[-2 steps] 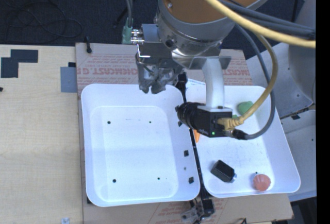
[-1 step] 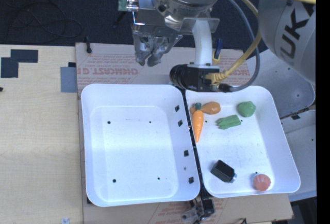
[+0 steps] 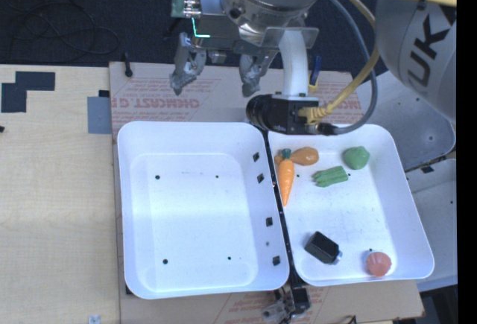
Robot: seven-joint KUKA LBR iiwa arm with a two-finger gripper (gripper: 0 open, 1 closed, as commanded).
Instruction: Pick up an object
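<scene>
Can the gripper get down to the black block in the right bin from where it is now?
Probably yes. The black block lies alone on the floor of the right bin, with nothing over it. The gripper, fingers apart, hangs beyond the bins' far edge.

One camera is fixed above the table, looking down at a slant. It sits far enough back to take in both white bins whole, the left bin and the right bin, side by side in the lower half. The arm comes in from the right and looms large at the top, nearer the lens.
</scene>
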